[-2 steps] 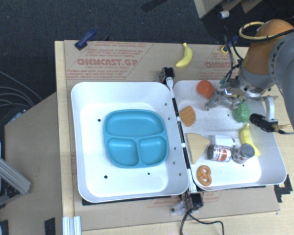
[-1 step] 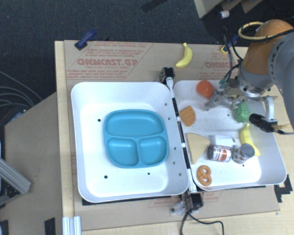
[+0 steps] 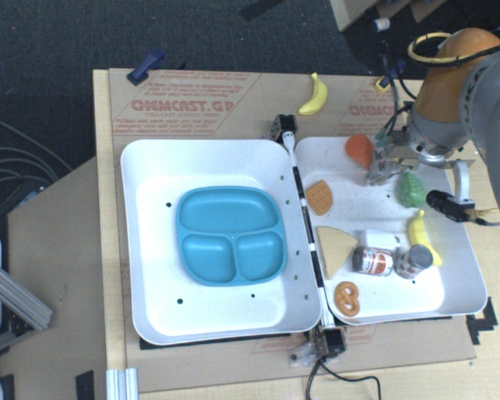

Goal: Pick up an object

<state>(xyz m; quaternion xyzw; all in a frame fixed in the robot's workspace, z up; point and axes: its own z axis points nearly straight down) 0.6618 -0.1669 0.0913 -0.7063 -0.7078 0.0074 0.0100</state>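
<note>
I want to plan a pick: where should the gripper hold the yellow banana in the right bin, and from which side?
Probably across the banana's middle, coming from above. It lies flat and slanted, its lower end close to the grey can, so the jaws should close across its narrow width.

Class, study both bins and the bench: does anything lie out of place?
Yes. One banana lies on the bench behind the bins, outside both, while the other toy food sits in the right bin.

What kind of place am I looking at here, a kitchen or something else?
Probably a robotics lab, not a kitchen: a robot arm reaches over two white bins on a bench, the food looks like toys, and loose cables lie on the floor.
</note>
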